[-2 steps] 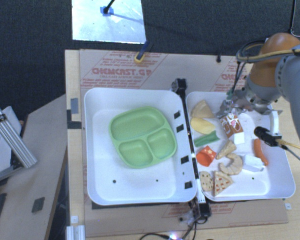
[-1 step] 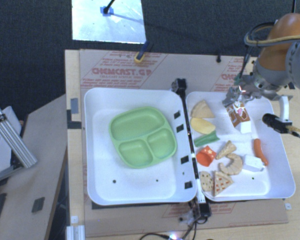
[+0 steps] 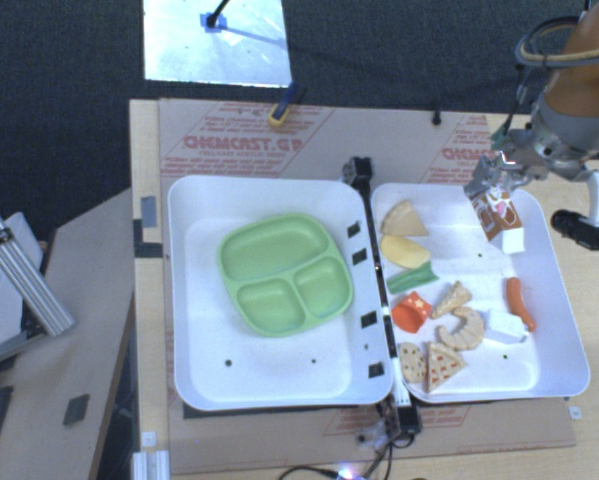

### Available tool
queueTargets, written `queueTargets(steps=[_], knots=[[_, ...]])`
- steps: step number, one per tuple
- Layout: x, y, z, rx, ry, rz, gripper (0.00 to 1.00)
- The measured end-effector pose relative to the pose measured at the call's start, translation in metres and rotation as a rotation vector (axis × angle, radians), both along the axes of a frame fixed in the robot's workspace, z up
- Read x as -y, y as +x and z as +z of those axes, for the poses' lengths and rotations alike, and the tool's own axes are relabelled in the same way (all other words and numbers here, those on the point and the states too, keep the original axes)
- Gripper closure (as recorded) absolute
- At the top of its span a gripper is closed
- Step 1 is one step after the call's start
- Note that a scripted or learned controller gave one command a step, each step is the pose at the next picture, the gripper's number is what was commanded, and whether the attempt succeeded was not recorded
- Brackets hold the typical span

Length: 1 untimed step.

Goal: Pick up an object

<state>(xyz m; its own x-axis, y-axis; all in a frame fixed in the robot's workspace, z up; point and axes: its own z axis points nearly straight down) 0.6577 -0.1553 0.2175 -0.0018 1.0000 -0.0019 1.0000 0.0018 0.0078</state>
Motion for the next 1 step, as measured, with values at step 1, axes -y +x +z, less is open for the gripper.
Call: queueTargets(steps=[1], knots=[[-0.0001, 0.0010, 0.0078, -0.004, 0.001, 0.002, 1.00]])
